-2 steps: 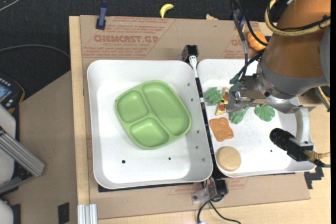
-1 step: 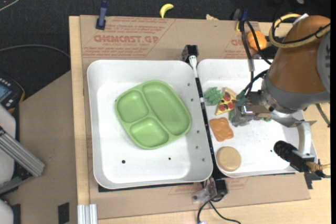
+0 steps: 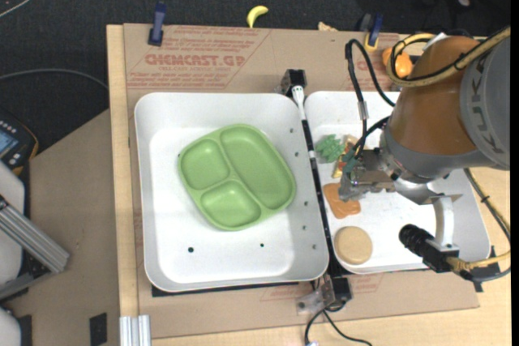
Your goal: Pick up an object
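**Gripper low in the right bin, above the orange piece**

From my station I see the arm (image 3: 438,117) reaching in from the right and covering much of the right bin (image 3: 388,232). The gripper (image 3: 350,184) sits near that bin's left wall, pointing down at the bin floor. I cannot tell from this angle whether it is open or closed – the wrist hides too much – and I see nothing clearly held in it.

Three loose things lie in the right bin, all along its left side. A small green toy (image 3: 330,148) lies just beyond the gripper, toward the far end of the bin. A flat orange piece (image 3: 344,204) lies directly below the gripper tip, touching it or very nearly so; I cannot say which. A round tan disc (image 3: 353,245) rests apart from both, near the bin's front left corner.

In the left bin (image 3: 150,174) a green divided plate (image 3: 235,176) lies flat near the middle, turned at a slant, its three compartments facing up.

Both bins stand on a cardboard sheet (image 3: 203,57) – a blue clamp (image 3: 156,24) grips its far edge, and a small yellow thing (image 3: 257,14) lies just past that edge.
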You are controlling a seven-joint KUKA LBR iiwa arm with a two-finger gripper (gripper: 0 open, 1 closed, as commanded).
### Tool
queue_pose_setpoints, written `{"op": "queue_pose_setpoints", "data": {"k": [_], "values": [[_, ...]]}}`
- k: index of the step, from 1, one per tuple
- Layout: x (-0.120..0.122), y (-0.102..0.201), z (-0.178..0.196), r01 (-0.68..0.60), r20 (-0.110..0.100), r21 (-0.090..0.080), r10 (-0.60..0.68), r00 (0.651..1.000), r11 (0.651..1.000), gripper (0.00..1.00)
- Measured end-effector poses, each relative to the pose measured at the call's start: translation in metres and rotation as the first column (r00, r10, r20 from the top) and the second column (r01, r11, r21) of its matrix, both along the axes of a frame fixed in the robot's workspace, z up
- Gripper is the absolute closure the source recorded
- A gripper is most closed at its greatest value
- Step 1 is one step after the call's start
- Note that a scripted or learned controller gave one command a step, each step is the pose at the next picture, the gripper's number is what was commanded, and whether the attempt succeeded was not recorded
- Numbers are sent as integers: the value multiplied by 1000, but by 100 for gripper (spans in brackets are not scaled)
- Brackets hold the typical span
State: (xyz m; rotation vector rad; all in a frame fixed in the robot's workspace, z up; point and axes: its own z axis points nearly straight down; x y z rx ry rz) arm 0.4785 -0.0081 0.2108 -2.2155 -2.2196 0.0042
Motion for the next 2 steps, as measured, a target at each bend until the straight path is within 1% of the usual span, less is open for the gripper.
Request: {"op": "queue_pose_setpoints", "data": {"k": [1, 2], "values": [[46, -14, 3, 1, 9, -3, -1, 1000, 1000, 100], [44, -3, -12, 1, 2, -1, -1, 1000, 1000, 100]]}}
